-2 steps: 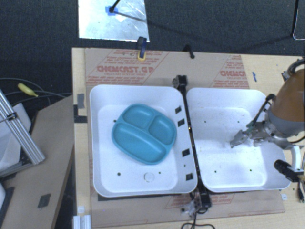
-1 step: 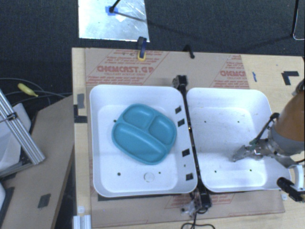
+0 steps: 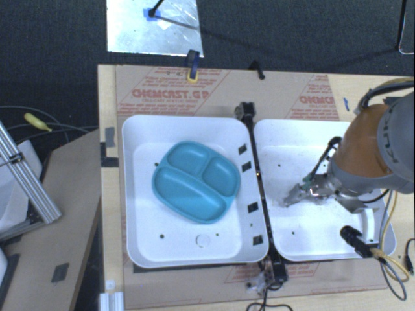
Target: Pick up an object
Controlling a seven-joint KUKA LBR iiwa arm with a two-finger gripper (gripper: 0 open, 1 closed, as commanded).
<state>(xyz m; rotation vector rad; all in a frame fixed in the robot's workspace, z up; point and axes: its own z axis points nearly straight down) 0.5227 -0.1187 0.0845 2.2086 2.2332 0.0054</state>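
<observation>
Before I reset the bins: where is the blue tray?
The blue tray lies in the left bin, near its middle, left of the divider.

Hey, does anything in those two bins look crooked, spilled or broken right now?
Only mildly: the blue divided plate in the left bin lies turned at an angle to the bin walls, not square. It looks whole, with nothing spilled. The end effector hangs low over the right bin.

1. A blue plastic divided plate (image 3: 196, 181) lies tilted in the left shallow white bin (image 3: 139, 141).
2. The grey arm's hand (image 3: 292, 197) hangs low over the right shallow white bin (image 3: 285, 135), right of centre.
3. Both bins rest on the cardboard-covered table (image 3: 168, 92).
</observation>
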